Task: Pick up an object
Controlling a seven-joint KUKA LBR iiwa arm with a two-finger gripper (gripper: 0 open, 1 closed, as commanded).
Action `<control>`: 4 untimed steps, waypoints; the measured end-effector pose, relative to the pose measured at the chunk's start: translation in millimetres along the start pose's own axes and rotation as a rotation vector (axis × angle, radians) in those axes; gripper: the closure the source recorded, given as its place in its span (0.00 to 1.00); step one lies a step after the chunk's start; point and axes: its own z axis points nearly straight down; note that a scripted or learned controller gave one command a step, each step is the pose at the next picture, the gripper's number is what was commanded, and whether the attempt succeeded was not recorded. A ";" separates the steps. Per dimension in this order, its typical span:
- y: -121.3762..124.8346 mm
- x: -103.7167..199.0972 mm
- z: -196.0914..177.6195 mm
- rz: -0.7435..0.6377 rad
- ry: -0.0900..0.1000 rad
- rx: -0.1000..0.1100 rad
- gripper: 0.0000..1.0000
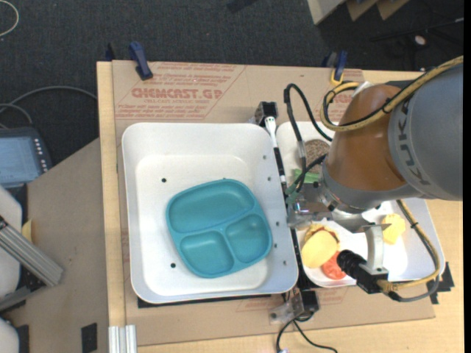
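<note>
Tool (307, 210) hangs low over the right bin's (423, 230) left side, under the arm's (397, 142) orange band; from my remote seat I cannot tell whether it is open or closed, since the wrist hides it. Nearest the camera, at that bin's near-left corner, lie a red piece (333, 268) and, touching it, a yellow-orange fruit (318, 247), rounded, with no clear long axis. I judge the fruit the likeliest target: it sits just beside the tool, toward the near edge, so the coming move would be a short shift nearward, then down. A paler yellow item (394, 229) lies farther right, partly behind the arm. A speckled brown object (316, 151) sits at the bin's far-left end, beyond the tool. The left bin (147, 197) holds a teal divided plate (218, 227), well apart from the tool. Both bins rest on the bench (184, 87).
</note>
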 end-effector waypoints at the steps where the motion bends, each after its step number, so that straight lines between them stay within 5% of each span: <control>1: 2.6 20.8 -143.0 0.004 -0.001 -0.024 1.00; 2: 0.7 -8.5 -141.1 0.012 -0.006 -0.011 1.00; 3: -1.3 -117.9 -187.8 0.020 -0.010 -0.015 1.00; 4: -0.2 -7.3 -336.0 -0.003 0.000 -0.026 1.00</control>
